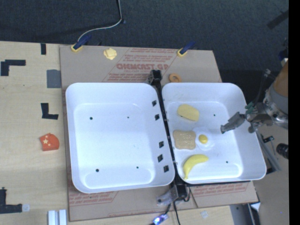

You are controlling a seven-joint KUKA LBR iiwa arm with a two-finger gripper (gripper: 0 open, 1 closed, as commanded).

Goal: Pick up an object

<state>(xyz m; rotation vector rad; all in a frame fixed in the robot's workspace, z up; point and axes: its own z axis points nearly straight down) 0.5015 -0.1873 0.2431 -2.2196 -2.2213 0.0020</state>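
From my feed the banana (194, 163) lies nearest in the right bin (234, 95), with the bread slice (184, 139) and fried egg (203, 139) beyond it and a yellow piece (188, 112) farther back. My gripper (228, 125) hovers right of the egg, holding nothing; its opening I cannot tell.

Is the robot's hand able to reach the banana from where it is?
Probably yes. The hand hangs over the right bin, and the banana lies in the open near the front wall, with nothing on top of it or between them.
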